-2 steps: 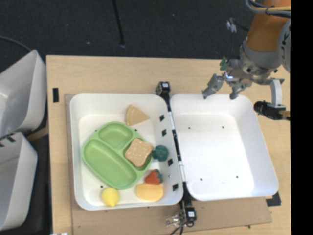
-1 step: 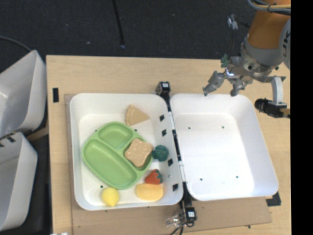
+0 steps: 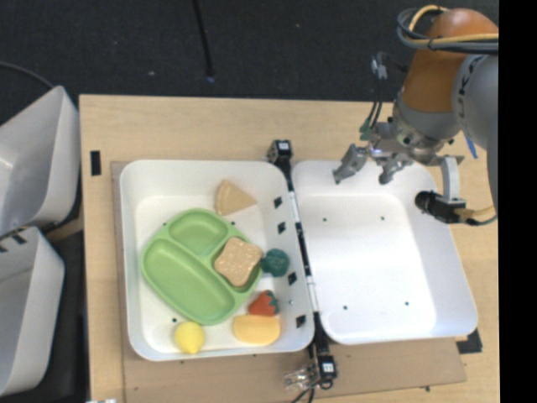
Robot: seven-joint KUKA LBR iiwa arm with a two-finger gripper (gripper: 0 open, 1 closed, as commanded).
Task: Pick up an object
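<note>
The toys all lie in the left bin (image 3: pixel 134 250): a green tray (image 3: pixel 180 271) with a slice of bread (image 3: pixel 237 262) on it, a tan wedge (image 3: pixel 232 198) above it, a dark green ball (image 3: pixel 274 263) just beside the bread, and a red piece (image 3: pixel 263 304), a yellow piece (image 3: pixel 256 331) and a lemon (image 3: pixel 190 337) along the near side. The gripper (image 3: pixel 369 166) hangs over the far edge of the right bin (image 3: pixel 394 309), well apart from the toys. Its jaws are spread wide with nothing between them.
</note>
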